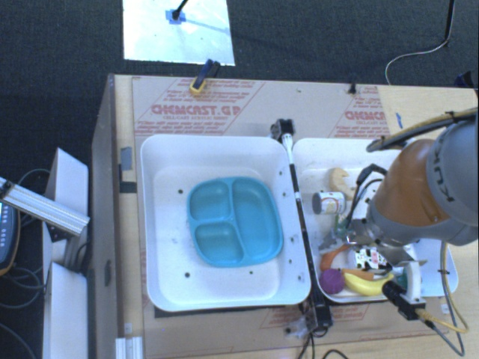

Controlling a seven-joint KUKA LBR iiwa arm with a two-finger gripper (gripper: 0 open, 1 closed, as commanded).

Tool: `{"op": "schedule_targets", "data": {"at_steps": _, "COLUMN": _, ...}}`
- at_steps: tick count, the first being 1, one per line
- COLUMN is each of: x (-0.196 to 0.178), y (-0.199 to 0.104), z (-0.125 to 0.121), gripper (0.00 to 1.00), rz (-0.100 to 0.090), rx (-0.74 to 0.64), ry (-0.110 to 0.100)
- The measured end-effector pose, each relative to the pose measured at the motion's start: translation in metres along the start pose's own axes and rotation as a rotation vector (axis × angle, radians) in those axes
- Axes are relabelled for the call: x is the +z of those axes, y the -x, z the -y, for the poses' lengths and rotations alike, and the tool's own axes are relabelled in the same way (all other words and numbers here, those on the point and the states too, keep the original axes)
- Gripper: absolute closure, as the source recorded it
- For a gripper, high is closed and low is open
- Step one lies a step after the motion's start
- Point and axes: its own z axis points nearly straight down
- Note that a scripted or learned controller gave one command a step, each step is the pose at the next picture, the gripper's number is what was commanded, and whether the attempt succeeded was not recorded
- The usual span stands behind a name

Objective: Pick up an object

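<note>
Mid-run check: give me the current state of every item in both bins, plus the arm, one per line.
Blue divided tray: flat in the left bin, compartments bare.
Small can: on its side in the right bin.
Beige piece: loose near the right bin's far wall.
Purple ball: resting at the near edge.
Banana: lying flat beside the purple ball.
Arm: bent over the right bin.

A yellow banana [364,283] is lying flat near the right bin's [310,159] front wall, with a purple ball [331,280] touching its left end.
</note>
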Motion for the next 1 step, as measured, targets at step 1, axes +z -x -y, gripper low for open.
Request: {"op": "schedule_targets", "data": {"at_steps": 1, "x": 0.0003, "y": 0.0044, "z": -0.0077, "gripper": 0.00, "rz": -0.001, "rx": 0.000, "ry": -0.002}}
